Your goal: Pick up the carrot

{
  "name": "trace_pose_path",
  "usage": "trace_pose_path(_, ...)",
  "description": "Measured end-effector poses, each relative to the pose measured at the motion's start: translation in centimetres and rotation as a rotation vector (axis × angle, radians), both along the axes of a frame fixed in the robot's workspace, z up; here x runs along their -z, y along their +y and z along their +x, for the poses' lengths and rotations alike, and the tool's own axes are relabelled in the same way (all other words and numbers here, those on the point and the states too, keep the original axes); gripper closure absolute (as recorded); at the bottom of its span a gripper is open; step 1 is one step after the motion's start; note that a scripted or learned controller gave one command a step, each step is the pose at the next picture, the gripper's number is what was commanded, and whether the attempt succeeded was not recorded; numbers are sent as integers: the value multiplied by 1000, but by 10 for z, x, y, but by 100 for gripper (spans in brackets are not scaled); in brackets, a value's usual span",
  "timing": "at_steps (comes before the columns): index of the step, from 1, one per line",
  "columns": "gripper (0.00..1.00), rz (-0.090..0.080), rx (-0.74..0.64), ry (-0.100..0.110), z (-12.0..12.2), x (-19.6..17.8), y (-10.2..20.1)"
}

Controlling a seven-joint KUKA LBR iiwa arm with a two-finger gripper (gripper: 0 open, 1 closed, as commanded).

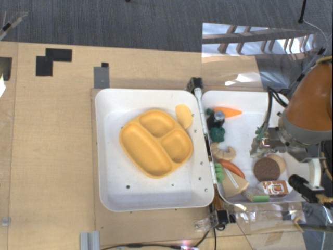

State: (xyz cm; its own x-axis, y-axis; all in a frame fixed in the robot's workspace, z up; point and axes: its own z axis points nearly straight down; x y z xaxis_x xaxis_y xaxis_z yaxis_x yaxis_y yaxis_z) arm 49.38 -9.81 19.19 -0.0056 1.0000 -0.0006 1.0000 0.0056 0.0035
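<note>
The carrot [228, 112] is small and orange, with a green top at its left end. It lies flat near the far left corner of the right bin [244, 99]. My gripper [261, 142] hangs over the middle of that bin, to the right of the carrot and nearer the front, well apart from it. Nothing shows in its grasp. The arm's orange band [312, 100] looms over the bin's right side and hides what is beneath it.
Close below the carrot sit a dark item [218, 117] and green broccoli [216, 133]. Further forward are a beige piece [223, 152], a red pepper [232, 167], a brown round cookie [267, 167] and a small box [276, 188]. The left bin [112, 191] bears a yellow divided plate [155, 141].
</note>
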Motion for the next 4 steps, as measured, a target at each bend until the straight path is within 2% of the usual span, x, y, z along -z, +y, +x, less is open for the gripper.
trace_pose_path(1, 0, -6, -198, -9, 92, -82, -71)
trace_pose_path(2, 0, 3, -134, 11, 128, 65, -57)
trace_pose_path(3, 0, 0, -206, 12, 173, 105, -16)
trace_pose_path(4, 0, 0, -11, -4, 162, 104, 12)
